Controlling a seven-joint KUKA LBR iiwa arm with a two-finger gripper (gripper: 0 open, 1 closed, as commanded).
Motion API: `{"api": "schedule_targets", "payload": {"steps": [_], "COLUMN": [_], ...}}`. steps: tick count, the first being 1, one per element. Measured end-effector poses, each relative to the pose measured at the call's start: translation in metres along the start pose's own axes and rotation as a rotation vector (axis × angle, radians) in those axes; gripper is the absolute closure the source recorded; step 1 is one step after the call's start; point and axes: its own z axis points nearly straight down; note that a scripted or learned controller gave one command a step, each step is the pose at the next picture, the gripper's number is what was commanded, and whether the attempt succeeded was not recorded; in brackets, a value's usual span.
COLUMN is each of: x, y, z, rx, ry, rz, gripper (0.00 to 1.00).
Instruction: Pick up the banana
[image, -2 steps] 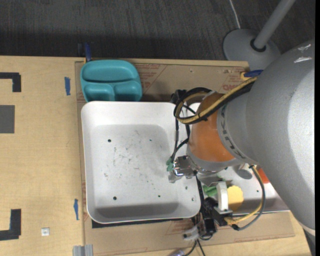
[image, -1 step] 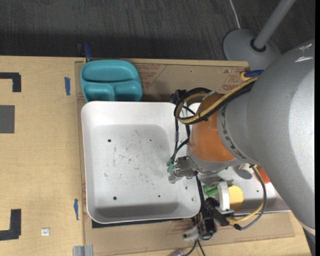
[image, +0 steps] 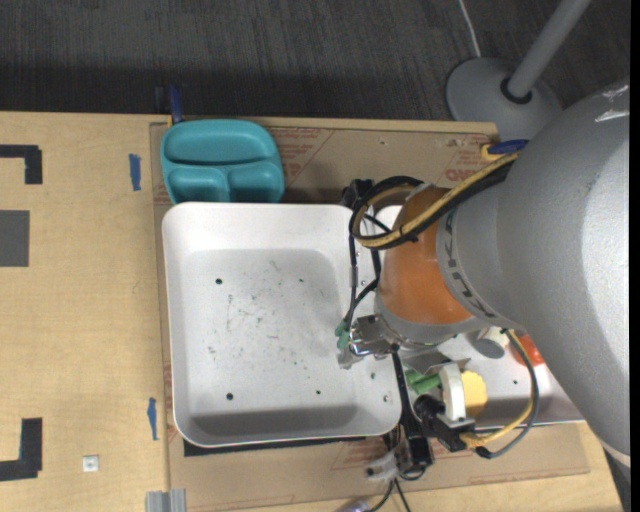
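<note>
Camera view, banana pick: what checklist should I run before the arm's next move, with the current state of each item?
1. Banana located: cannot tell; a yellow object peeks out under the arm, identity unclear.
2. Gripper state: cannot tell.
3. Arm over the right bin: ok.
4. Left bin away from the arm's work area: ok.
5. Cables at the wrist free of snags: cannot tell.
6. Teal tray outside both bins: ok.

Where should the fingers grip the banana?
Hard to say: the arm hides most of the right bin. A small yellow piece, likely the banana, peeks out below the wrist. Judging by that, come from above across its narrow width.
</note>
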Motion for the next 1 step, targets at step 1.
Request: {"api": "schedule_targets", "payload": {"steps": [1], "x": [0.0001], "y": [0.0003], "z": [0.0000], "rx": [0.000], "ry": [0.001], "rz": [0.004], "gripper": [1.00]}}
